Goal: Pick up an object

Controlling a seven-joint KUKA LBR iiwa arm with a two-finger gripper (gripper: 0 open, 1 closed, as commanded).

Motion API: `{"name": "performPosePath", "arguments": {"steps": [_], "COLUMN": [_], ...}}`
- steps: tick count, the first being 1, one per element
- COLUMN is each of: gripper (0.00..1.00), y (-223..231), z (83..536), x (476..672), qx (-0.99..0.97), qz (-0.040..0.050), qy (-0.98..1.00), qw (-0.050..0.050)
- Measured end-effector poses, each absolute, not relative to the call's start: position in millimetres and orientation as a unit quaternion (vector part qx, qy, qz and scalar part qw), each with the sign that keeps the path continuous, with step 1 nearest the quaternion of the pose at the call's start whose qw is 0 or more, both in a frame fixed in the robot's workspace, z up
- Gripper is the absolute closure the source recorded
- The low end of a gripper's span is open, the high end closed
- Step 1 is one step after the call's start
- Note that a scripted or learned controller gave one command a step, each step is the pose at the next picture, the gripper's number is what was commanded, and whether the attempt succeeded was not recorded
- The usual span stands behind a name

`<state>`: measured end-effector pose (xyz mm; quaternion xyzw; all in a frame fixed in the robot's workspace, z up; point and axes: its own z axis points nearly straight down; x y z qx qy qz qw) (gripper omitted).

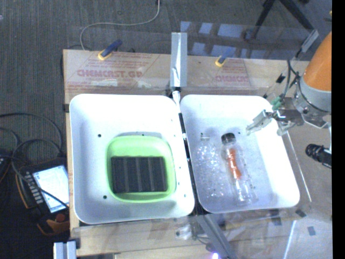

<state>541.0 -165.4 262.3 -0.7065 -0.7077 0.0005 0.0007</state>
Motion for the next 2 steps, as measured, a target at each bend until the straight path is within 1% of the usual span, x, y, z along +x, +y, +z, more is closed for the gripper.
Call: {"name": "performPosePath", "arguments": {"steps": [1,2], "gripper": [0.0,0.0], "y": [-166.8,-171.5], "z": [128.1,97.0], "x": [562.1,542.5], "qx": [-0.714,-0.692], "qz": [0.0003,-0.0079], "qy": [-0.7,-0.722], "qw": [0.001,-0.01]}}
